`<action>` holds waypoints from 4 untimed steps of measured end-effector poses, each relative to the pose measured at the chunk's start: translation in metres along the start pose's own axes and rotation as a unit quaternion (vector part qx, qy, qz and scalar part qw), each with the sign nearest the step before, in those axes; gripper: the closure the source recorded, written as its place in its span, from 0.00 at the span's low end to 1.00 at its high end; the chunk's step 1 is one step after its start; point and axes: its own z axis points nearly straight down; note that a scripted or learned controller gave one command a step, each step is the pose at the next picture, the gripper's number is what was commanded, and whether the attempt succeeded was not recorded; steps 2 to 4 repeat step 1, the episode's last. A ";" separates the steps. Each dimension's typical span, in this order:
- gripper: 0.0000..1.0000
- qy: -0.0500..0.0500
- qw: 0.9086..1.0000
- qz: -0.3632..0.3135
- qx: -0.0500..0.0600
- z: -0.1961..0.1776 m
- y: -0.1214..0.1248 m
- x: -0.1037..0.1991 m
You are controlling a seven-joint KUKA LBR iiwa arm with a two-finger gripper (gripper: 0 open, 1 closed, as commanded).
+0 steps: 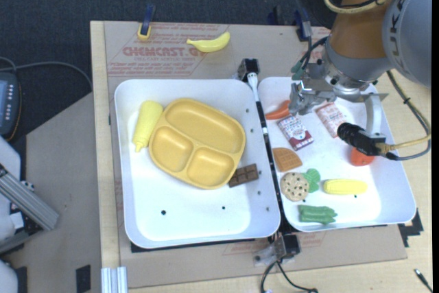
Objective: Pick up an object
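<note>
Nearest, at the front of the right bin (pixel 405 206), lay a green vegetable (pixel 317 214), with a cookie (pixel 295 186) just behind it, a small green piece (pixel 313 179) touching the cookie, and a corn cob (pixel 344 186) to their right. A little further back sat a brown wedge of bread (pixel 287 159) and, toward the right wall, an orange object (pixel 360 156) partly hidden by a black fitting on the arm. Beyond these, a red-and-white packet (pixel 296 132) lay just below the gripper (pixel 300 105), which hung low over the back of the bin; whether it was parted or closed could not be told. A carrot (pixel 278 110) lay just left of the gripper, and a pink packet (pixel 331 119) just to its right. In the left bin (pixel 127 168), a yellow divided plate (pixel 195 142) sat tilted, a chocolate bar (pixel 243 176) touching its near right edge and a yellow bottle (pixel 144 124) lying along its left side. Farthest, on the bench (pixel 171 55) behind the bins, rested a banana (pixel 210 43).
</note>
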 end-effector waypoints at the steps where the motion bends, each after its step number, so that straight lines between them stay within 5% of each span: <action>1: 1.00 0.000 1.000 0.001 0.000 0.011 0.004 -0.007; 4: 1.00 0.000 1.000 0.001 0.000 0.011 0.004 -0.007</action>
